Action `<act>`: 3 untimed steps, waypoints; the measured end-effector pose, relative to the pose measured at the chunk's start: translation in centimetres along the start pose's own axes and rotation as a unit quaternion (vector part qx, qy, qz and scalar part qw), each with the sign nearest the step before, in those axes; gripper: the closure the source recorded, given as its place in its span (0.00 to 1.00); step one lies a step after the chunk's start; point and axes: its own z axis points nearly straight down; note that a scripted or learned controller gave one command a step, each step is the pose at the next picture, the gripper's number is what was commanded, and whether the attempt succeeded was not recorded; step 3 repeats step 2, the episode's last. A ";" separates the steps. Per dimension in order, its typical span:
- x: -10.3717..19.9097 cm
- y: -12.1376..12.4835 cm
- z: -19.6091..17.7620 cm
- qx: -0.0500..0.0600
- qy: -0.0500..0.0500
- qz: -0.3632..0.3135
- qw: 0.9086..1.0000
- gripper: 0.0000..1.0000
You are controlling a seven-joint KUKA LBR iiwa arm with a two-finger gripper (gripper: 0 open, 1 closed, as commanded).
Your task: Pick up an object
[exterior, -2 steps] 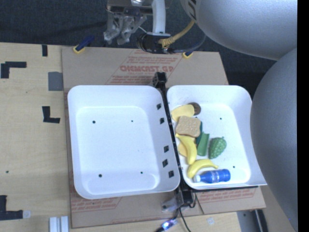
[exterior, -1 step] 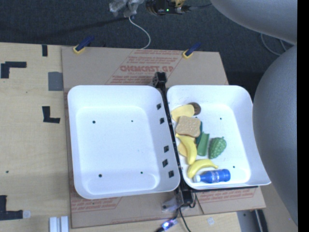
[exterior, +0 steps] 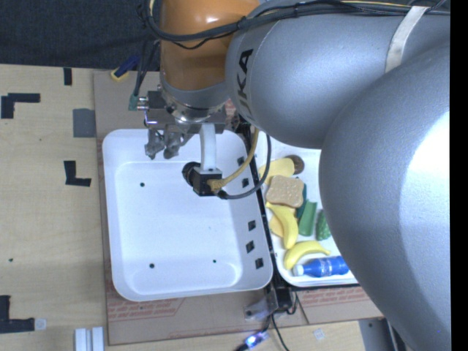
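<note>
The objects for picking, among them two yellow plastic bananas (exterior: 287, 229), a tan slice of toy bread (exterior: 285, 191), green toy vegetables (exterior: 311, 219) and a blue and white small bottle (exterior: 324, 267), all lie in the right white shallow bin (exterior: 287, 275), at about four o'clock from the gripper (exterior: 162, 151). The grey metal gripper hangs over the far edge of the left white shallow bin (exterior: 175, 284), near its eleven o'clock corner. I cannot tell if it is spread or closed, because it is small and dark from this angle; nothing is visible in it. A black camera unit with a yellow cable (exterior: 205, 179) hangs beside it. I judge that the step in hand is the approach, before any grasp. The next move calls for travelling toward three o'clock, over the wall between the bins, then descending on one item, perhaps the upper banana, which lies free.
</note>
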 end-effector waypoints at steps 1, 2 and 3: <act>0.0 8.0 -1.8 -0.012 0.004 0.000 1.000 1.00; 0.0 3.1 -19.3 -0.019 0.007 -0.002 1.000 1.00; 0.0 3.1 -19.3 -0.019 0.007 -0.002 1.000 1.00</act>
